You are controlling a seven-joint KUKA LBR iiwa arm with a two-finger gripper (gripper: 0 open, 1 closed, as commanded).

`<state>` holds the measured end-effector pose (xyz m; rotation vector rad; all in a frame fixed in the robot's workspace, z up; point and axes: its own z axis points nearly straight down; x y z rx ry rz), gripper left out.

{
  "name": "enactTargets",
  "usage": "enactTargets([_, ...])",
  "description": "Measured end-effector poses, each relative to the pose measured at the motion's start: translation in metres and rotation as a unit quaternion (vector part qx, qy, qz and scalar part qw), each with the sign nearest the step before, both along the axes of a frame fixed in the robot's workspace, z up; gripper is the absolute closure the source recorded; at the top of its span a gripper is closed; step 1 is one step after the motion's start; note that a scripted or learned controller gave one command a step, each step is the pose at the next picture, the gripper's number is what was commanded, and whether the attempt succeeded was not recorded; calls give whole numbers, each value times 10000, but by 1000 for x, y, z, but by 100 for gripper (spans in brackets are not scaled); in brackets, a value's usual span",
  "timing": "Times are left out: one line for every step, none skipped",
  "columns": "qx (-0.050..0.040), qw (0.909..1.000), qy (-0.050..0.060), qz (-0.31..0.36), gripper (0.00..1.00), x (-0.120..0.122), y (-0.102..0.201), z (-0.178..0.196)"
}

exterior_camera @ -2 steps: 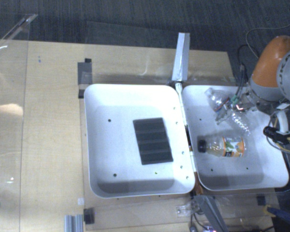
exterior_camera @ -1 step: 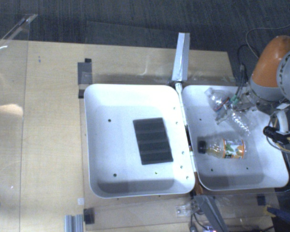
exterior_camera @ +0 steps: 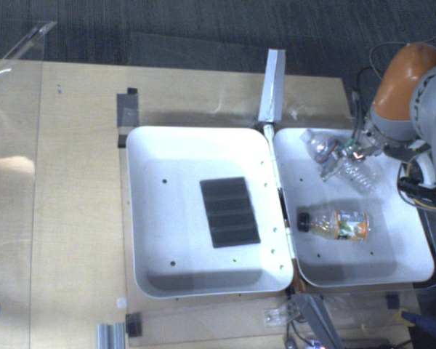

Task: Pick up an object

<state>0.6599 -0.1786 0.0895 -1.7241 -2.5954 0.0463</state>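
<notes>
- Reaching into the right bin (exterior_camera: 414, 267) from the right edge, the arm has its gripper (exterior_camera: 353, 150) low over the bin's far part, so the pick looks begun and not finished.
- Nothing appears lifted: every object in view lies on a bin floor, and the view does not show any item between the gripper's tips.
- How the gripper is set I cannot tell; its tip is small, dark and tangled visually with the clutter under it.
- Right at the gripper, and spreading just beside it towards the bins' shared wall, lies a crumpled clear plastic wrapper (exterior_camera: 334, 158), which I judge the likeliest target.
- Whether the gripper touches that wrapper or merely hangs above it cannot be made out.
- Nearer the camera than the gripper, and apart from it, a small bottle (exterior_camera: 334, 224) with a dark cap and an orange-green label lies on its side.
- Well away from the gripper, across the dividing wall, a black ribbed slab (exterior_camera: 229, 211) rests flat in the left bin (exterior_camera: 152, 195).
- Still to do, by my reading: close on an item, then raise it clear of the bin.
- The arm's orange band (exterior_camera: 403, 75) sits above the wrist, with the grey link bending down and inward towards the bin.
</notes>
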Motion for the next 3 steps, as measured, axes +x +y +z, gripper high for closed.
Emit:
enactTargets([12, 9992, -201, -332, 0, -24, 30, 2])
enactTargets([11, 9998, 17, -188, 0, 1, 32, 0])
enactTargets([101, 9999, -1, -6, 0, 4, 12, 0])
